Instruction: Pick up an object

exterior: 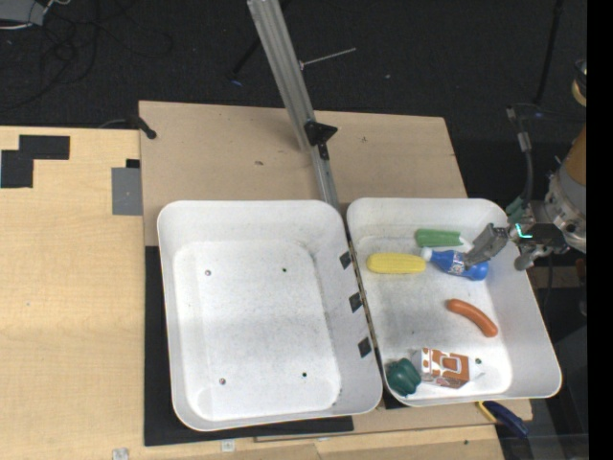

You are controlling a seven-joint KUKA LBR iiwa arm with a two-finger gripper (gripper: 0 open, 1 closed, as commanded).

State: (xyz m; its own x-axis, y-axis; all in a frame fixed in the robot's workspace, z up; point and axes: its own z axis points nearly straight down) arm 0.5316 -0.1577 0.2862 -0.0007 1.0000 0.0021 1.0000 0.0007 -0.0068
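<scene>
The claw (500, 242) hangs over the right bin's (536, 333) far right edge, one finger touching the blue toy (460, 264); I cannot tell how wide it stands. The toy lies by the yellow corn (397, 264), below the green piece (438, 239). It looks light, stiff plastic, likely slippery; grip it across its narrow middle.

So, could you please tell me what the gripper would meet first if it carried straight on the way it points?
Probably the blue object; the gripper points at it, though height is unclear.
</scene>
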